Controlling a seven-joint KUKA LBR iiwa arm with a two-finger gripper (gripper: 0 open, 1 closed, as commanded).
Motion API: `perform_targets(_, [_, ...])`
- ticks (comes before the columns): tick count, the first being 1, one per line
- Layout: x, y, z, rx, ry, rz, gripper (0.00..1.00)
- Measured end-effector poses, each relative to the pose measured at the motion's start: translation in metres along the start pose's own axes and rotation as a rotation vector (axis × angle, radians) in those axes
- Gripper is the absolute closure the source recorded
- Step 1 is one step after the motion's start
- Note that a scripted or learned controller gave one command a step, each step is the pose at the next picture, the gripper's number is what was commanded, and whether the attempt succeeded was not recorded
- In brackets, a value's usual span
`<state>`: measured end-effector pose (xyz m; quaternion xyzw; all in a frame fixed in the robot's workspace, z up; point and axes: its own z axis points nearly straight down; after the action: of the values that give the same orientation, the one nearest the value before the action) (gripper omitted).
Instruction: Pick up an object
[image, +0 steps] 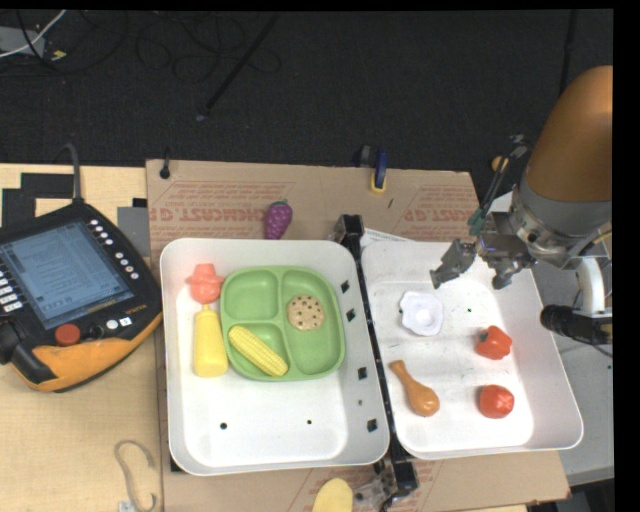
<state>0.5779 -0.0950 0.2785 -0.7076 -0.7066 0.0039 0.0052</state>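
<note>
My gripper (476, 268) hangs over the upper part of the right bin (560, 420), its two dark fingers spread open with nothing between them. Just below and left of it lies a white fried-egg toy (421, 313). Lower in the same bin are a red pepper (492, 343), a red tomato (496, 401) and a tan chicken drumstick (415, 389). The left bin (260, 430) holds a green divided plate (255, 300) bearing a cookie (305, 313) and a corn cob (258, 350), with a yellow bottle (208, 341) and a pink toy (204, 283) beside it.
A purple grape bunch (278, 218) lies on the cardboard behind the left bin. A teach pendant (65, 285) sits at the left on the bench. A yellow object (333, 495) rests below the bins' front edge. The arm's orange band (580, 120) rises at the right.
</note>
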Motion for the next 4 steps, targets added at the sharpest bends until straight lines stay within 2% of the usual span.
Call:
perform_targets(1, [0.000, 0.002, -0.006, -0.011, -0.001, -0.002, 0.00])
perform_targets(2, [-0.006, 0.004, 0.055, -0.005, -0.001, -0.002, 0.00])
perform_targets(3, [0.002, 0.007, 0.113, -0.005, 0.000, 0.001, 0.00])
perform_targets(4, [0.005, 0.006, 0.157, -0.006, -0.001, -0.002, 0.00])
